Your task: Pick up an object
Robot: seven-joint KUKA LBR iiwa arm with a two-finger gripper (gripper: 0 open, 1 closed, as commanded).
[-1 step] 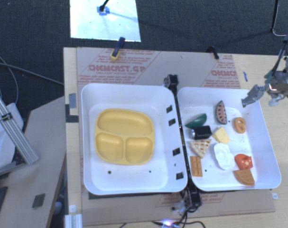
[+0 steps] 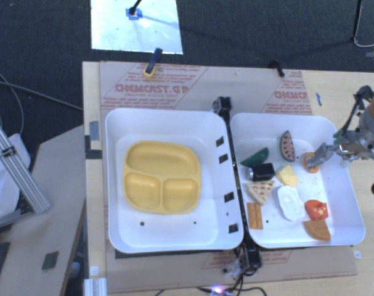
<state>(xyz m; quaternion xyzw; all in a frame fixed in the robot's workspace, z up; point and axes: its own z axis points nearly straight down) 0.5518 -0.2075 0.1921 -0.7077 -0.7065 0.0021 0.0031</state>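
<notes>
- The gripper (image 2: 318, 155) of the grey arm reaches in over the right edge of the right white bin (image 2: 353, 227), low above a small round orange-brown toy piece (image 2: 310, 162) near that edge.
- Whether the gripper is released or clenched cannot be told; nothing is seen held in it.
- Judgement: the pick is not yet done. The approach appears made; closing on an object and lifting it remain.
- Candidate objects all lie on the floor of the right bin: a watermelon slice toy (image 2: 287, 145) toward the far edge; a dark green leaf-shaped piece (image 2: 256, 157) and a black and silver cylinder (image 2: 260, 171) near the left edge; a yellow cheese wedge (image 2: 288, 176) at centre; a tan triangular sandwich piece (image 2: 259, 192); a brown cracker strip (image 2: 254, 215) toward the near left corner; a white blob-shaped piece (image 2: 291, 202); a red strawberry-like piece (image 2: 317, 209); and an orange-brown half-round piece (image 2: 317, 229) by the near edge.
- The left white bin (image 2: 122, 227) carries a yellow three-compartment plastic plate (image 2: 162, 177) at its centre.
- Writing: the cardboard sheet (image 2: 193, 85) under the bins bears red print reading "CHEMCAST", repeated behind each bin; the smaller lettering is illegible.
</notes>
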